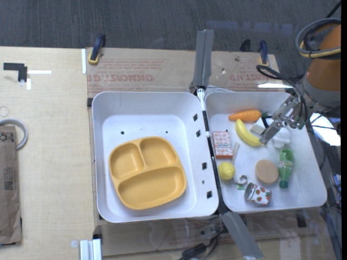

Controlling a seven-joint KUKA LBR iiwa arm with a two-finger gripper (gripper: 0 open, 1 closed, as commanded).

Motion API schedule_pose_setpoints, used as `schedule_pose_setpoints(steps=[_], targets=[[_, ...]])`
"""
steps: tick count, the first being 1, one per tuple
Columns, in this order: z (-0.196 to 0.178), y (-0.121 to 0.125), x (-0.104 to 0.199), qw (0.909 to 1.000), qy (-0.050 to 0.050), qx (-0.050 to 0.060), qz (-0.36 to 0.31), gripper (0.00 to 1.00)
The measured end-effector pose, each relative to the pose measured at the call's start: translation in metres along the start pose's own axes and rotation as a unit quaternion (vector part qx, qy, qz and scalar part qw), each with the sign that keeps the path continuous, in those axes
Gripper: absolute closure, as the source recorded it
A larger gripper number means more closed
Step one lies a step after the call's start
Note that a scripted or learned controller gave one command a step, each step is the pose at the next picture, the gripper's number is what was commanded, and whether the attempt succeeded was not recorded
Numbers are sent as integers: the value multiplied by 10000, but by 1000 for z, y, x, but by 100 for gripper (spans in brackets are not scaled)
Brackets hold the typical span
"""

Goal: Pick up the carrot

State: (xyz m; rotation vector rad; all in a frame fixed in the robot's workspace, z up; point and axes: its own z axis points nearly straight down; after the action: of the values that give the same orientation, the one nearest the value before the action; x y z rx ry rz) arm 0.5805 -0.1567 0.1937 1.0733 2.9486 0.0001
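The carrot (245, 115) lies at the far side of the right bin (312, 196); the gripper (267, 138) hovers near it, just right of the banana (246, 134). I cannot tell its state; the approach seems in hand, and next it must move left and far.

Carrot (245, 115) open above — banana (247, 134) crowds below.

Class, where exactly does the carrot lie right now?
The carrot lies near the far wall of the right bin, just above the banana, left of the gripper.
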Motion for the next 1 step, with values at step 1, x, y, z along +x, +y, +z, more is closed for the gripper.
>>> schedule_pose_setpoints(steps=[1], targets=[[4,48,-37,9982,-7,-2,-597,0]])
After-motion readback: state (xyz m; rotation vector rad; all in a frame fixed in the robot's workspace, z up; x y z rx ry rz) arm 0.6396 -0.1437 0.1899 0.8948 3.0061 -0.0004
